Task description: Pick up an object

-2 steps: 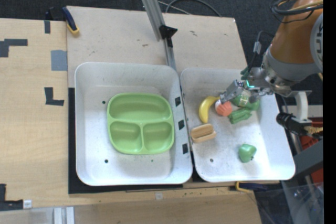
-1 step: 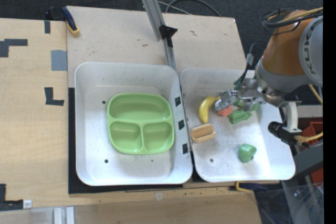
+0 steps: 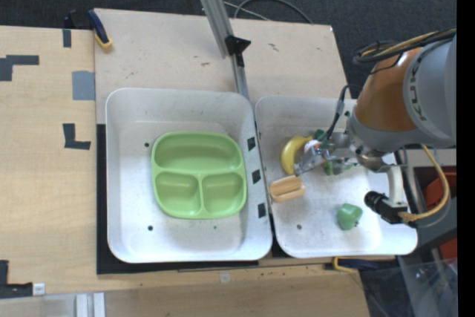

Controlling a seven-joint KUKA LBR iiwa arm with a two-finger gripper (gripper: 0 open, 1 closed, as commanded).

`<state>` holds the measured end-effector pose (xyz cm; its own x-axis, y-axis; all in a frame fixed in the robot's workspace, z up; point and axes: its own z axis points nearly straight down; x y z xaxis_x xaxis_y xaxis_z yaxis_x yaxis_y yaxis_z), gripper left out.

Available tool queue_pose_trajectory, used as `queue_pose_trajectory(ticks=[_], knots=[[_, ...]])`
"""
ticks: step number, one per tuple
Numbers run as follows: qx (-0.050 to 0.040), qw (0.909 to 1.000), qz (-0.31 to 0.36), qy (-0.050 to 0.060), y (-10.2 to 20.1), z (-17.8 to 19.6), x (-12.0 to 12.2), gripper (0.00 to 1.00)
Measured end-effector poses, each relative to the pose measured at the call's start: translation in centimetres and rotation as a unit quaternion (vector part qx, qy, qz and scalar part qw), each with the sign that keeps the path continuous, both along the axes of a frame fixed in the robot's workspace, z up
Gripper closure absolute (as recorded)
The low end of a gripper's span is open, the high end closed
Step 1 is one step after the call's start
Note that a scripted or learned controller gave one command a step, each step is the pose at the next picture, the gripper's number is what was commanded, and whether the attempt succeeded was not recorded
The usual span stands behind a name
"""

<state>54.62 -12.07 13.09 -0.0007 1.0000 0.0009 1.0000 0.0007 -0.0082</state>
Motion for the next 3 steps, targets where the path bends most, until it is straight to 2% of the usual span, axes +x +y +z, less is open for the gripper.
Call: queue_pose_trajectory(ticks=[1,2,3], knots=[[-0.0011,1.0000,0.000,-0.004,0.0,-4.3,0.0,0.00],[-0.0003,1.0000,0.001,-0.003,0.1,-3.2,0.0,1.00],[-0.0009,1.0000,0.000,-0.006,0.0,2.7,-0.7,1.00]])
